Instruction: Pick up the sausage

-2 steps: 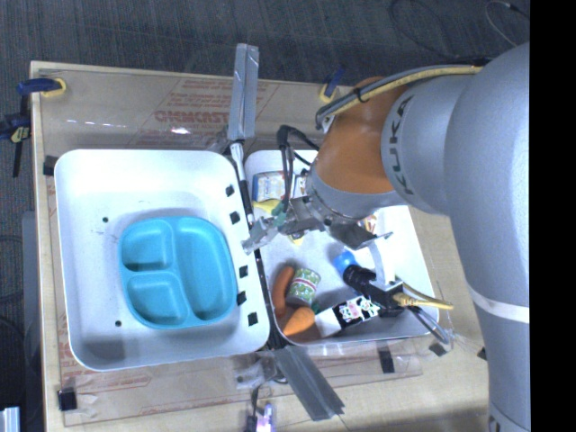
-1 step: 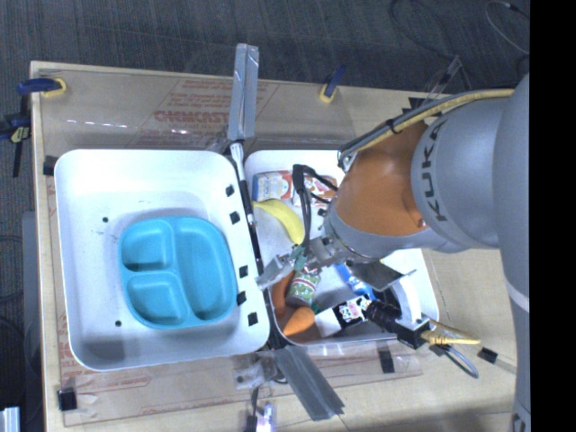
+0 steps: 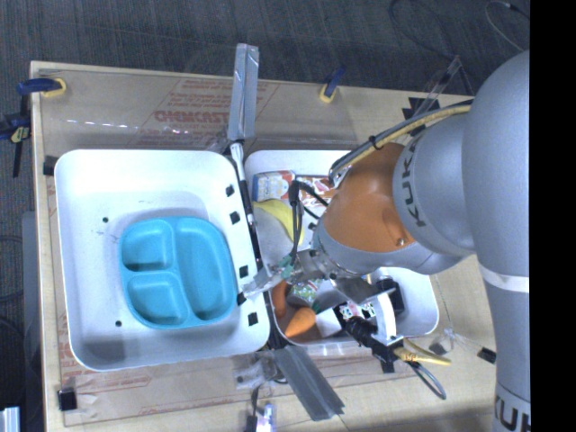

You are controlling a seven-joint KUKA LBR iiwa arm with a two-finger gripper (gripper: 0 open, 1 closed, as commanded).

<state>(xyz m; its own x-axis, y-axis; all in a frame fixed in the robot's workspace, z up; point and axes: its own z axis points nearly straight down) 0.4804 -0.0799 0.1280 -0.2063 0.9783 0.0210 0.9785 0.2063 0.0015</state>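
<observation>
Low, the claw [image 3: 301, 288] — crowded against the right bin's [image 3: 430, 297] left wall.

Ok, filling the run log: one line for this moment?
arm: low over right bin | gripper: hidden | carrot: in right bin | blue tray: left bin

Two white bins [image 3: 81, 241]; one blue divided tray [image 3: 175, 271], one banana [image 3: 274, 214], one carrot [image 3: 301, 322], perhaps one small carton [image 3: 273, 185].

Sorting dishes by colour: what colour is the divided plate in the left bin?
Light blue, a three-compartment plastic plate, plain in the camera view, lying in the left white bin.
</observation>
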